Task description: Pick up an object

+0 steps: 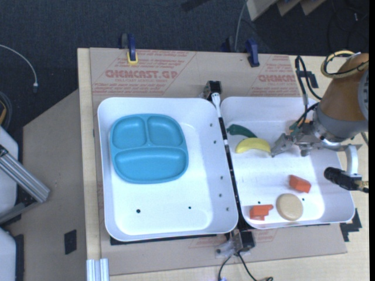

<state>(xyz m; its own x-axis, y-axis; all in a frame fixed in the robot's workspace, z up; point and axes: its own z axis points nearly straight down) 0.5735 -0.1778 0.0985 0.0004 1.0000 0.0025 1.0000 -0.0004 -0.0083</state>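
Dark blue carpet floor (70,16), brown board bench (176,69) w/ blue clamps (130,44), loose cables.

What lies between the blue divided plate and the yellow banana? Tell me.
In the camera view, bare white floor of the left bin and the two bins' meeting rims lie between the blue divided plate and the yellow banana.

Bins: two white, left bin (117,215) at 9 o'clock, right bin (258,116) at 3 o'clock | Divided plate: one, blue (149,148); left bin | Banana: one, yellow (252,146) | Green item: one (241,130) | Orange pieces: two (299,184) (261,211) | Tan round: one (289,206) | Blue clamps: two (130,45) (252,51); 12 o'clock edge
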